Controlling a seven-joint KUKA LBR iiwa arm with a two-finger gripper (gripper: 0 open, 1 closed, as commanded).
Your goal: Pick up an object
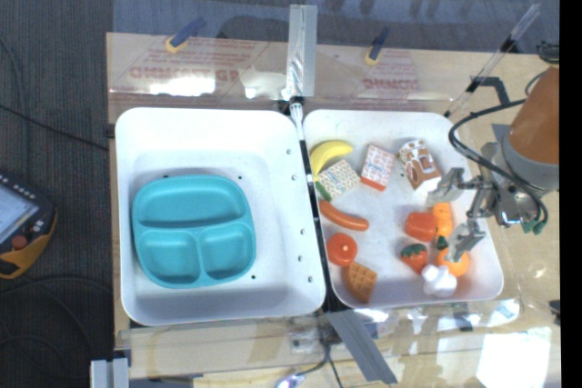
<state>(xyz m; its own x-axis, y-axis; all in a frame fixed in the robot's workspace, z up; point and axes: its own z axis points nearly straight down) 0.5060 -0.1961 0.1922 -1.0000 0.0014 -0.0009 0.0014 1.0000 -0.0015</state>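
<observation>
The right bin (400,121) holds several toy foods: a yellow banana (329,153), a pink box (377,167), a brown-and-white block (419,163), a sausage (344,216), a tomato (342,248), a waffle (360,280), a red pepper (420,225), an orange carrot (443,219), a strawberry (414,255) and a white piece (439,280). My gripper (457,213) reaches in from the right over the bin's right side. It is open, with one finger (446,187) beyond the carrot and the other on its near side. Nothing is held.
The left bin (145,132) carries a teal divided plate (193,228). A metal post (301,50) stands behind the seam between the bins. Cables (473,118) loop beside the arm at the right. A handheld pendant (18,227) lies at the far left.
</observation>
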